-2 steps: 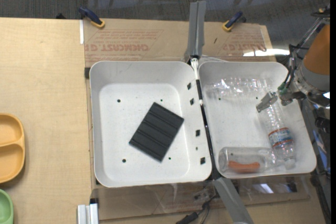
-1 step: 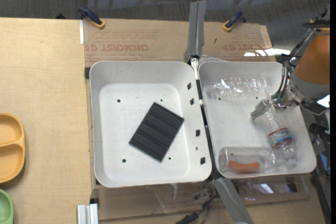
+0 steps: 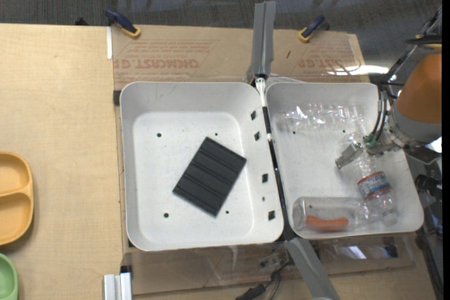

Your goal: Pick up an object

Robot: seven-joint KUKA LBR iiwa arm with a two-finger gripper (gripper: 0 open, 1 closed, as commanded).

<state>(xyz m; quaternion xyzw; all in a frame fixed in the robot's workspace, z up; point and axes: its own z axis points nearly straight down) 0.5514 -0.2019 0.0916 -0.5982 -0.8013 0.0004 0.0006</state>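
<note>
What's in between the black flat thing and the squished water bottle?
In the camera view, between the black ridged pad and the crushed clear bottle lie bare white bin floor and the two bins' adjoining walls; nothing else.

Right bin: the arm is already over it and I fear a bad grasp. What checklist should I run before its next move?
1. Gripper over the right bin: ok.
2. Target directly beneath: cannot tell; the crumpled clear bottle lies just beside.
3. Something held already: cannot tell.
4. Clear tube with orange end out of the way, by the near wall: ok.
5. Black ridged pad away, in the left bin: ok.
</note>
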